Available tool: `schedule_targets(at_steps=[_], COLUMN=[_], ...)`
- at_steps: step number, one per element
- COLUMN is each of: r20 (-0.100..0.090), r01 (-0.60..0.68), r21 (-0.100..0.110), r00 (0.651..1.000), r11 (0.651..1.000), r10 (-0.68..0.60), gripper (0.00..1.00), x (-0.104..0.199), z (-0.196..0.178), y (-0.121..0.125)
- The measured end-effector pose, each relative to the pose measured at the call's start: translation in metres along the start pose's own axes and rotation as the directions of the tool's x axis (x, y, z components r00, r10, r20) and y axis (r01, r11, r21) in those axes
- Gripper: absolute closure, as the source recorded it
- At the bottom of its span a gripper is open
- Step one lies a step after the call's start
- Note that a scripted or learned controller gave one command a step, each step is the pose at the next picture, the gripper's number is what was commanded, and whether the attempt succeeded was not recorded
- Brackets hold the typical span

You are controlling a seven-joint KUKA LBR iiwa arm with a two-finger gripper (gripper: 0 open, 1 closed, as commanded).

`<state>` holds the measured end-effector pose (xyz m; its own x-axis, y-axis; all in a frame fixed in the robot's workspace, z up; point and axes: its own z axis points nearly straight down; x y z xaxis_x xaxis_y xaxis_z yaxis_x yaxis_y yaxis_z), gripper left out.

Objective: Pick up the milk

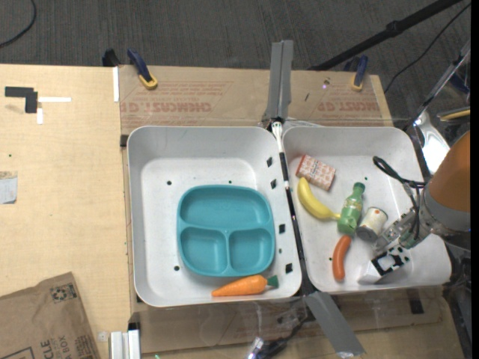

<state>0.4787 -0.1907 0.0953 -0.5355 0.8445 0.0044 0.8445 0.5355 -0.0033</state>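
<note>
The milk (316, 170), a small pink and white carton, lies flat in the back left part of the right bin (352, 137). My gripper (392, 238) hangs low over the front right part of that bin, well to the right of the carton and nearer the front. It sits right beside a small white and grey canister (372, 221), and whether it touches it is unclear. Nothing shows in its grasp.
A yellow banana (314, 200), a green bottle (350, 208) and a red sausage (340, 256) lie between the carton and my gripper. The left bin (150, 200) holds a teal divided plate (224, 229) and a carrot (241, 286). A black cable (397, 174) crosses the right bin's back right.
</note>
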Motion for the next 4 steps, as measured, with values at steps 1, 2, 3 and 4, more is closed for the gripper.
schedule_targets(at_steps=[1, 2, 3, 4], r20=[0.003, 0.003, 0.001, 0.003], r01=[-0.307, -0.306, -0.284, -0.297], r21=[-0.001, -0.001, 0.002, -0.001], r00=[0.952, 0.952, 0.959, 0.955], r11=[0.952, 0.952, 0.959, 0.955], r10=[0.307, 0.306, 0.284, 0.297], gripper=[1.0, 0.0, 0.0, 0.0], x=[0.015, 0.015, 0.008, -0.067], z=[-0.09, -0.09, -0.044, 0.001], y=[0.02, 0.02, 0.036, 0.07])
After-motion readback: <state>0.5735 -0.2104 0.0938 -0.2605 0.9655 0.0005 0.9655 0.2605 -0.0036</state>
